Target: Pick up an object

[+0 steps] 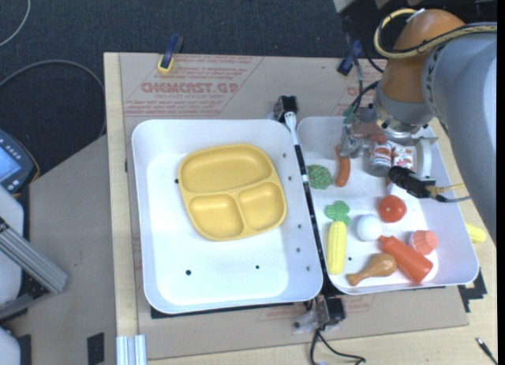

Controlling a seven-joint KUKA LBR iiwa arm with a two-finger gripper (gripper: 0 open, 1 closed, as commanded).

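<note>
A single fixed camera looks down on the bench [197, 80] from above at a slant, far enough back to take in both white bins side by side: the left bin [158, 261] and the right bin [454, 265]. Dark floor shows beyond the bench's far edge and to its left. The arm [442, 64] enters from the frame's right.
</note>
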